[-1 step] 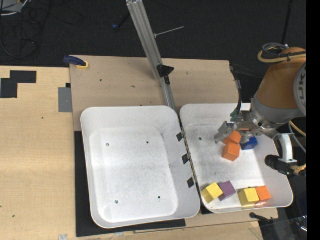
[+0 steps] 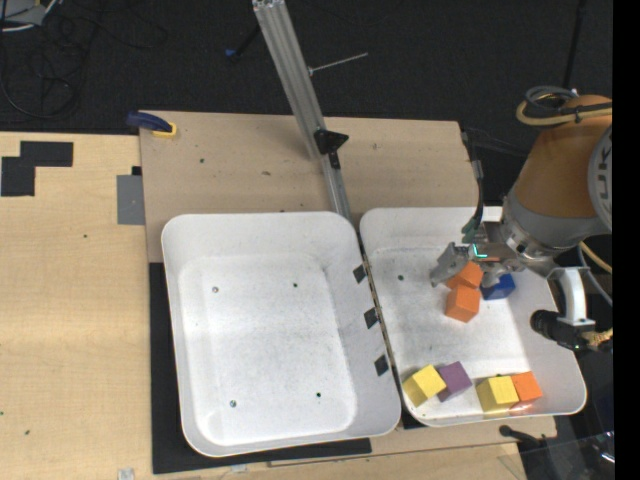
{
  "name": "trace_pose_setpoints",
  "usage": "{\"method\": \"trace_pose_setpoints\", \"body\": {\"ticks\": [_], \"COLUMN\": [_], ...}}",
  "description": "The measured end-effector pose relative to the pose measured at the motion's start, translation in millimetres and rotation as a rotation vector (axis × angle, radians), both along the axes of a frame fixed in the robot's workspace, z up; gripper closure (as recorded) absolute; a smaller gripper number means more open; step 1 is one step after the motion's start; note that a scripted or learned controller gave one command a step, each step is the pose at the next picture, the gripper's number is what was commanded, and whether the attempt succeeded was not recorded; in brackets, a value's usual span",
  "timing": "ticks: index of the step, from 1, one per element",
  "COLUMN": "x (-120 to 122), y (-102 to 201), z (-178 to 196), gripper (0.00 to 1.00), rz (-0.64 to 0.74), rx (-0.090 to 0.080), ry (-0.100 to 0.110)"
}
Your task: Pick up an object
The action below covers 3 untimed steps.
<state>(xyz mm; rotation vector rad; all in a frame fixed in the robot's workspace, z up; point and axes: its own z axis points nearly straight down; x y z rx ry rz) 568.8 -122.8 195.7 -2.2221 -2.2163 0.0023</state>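
Two shallow white plastic bins: left bin (image 2: 190, 258), right bin (image 2: 420, 238). Six small cubes in the right one. Two orange: one (image 2: 462, 302) near the middle, one (image 2: 526, 386) at the front edge. Two yellow: (image 2: 425, 382) and (image 2: 496, 393). One purple cube (image 2: 455, 377). One blue cube (image 2: 497, 286), partly hidden, so possibly another behind it. One slanted aluminium rail (image 2: 295, 78). One blue-and-yellow clamp (image 2: 150, 123).

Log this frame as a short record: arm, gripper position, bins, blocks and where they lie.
arm: grey with orange band, reaching in from the right
gripper: low over the right bin, at an orange block; hold not confirmed
beside it: blue block
near edge of right bin: yellow block, purple block, second yellow block, second orange block
left bin: white, shallow
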Motion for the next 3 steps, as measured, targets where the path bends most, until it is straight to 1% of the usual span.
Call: {"method": "trace_pose_setpoints", "body": {"ticks": [1, 2, 3], "x": [4, 11, 11], "y": [5, 2, 0], "z": [-46, -74, -64], "gripper": [0.00, 0.00, 1.00], "rz": [0.000, -0.002, -0.008], "rx": [0.000, -0.007, -0.008], "ry": [0.005, -0.023, -0.026]}}
